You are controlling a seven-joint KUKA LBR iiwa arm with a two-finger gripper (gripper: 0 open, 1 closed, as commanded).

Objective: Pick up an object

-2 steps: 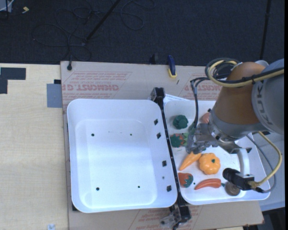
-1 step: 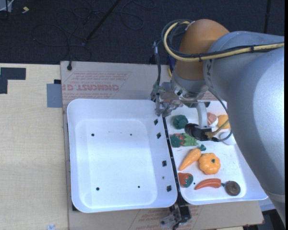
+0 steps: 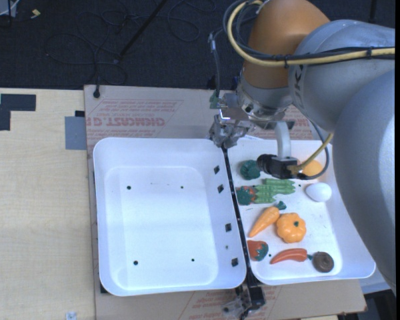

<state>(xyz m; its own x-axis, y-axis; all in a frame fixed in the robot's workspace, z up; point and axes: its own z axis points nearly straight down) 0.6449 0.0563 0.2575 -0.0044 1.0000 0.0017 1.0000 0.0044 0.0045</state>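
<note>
White, the right bin (image 3: 350,245) on the surface (image 3: 33,212) holds a carrot (image 3: 265,220), a pumpkin (image 3: 291,227), an egg (image 3: 318,192), a chili (image 3: 289,255) and a leafy green (image 3: 270,191), 5 things lying close together. The hand (image 3: 225,131) hangs above that bin's far left corner, by the divider (image 3: 228,209), and we cannot tell whether it is open or closed.

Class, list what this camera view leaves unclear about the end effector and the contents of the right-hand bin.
1. The end effector: small and dark over the divider in the camera view, so whether it holds anything is unclear.
2. The yellow-orange object: partly covered by robot hardware, so its kind is unclear.
3. The right bin: its right rim is hidden under the grey arm.
4. The brown round object: too small to identify.
</note>
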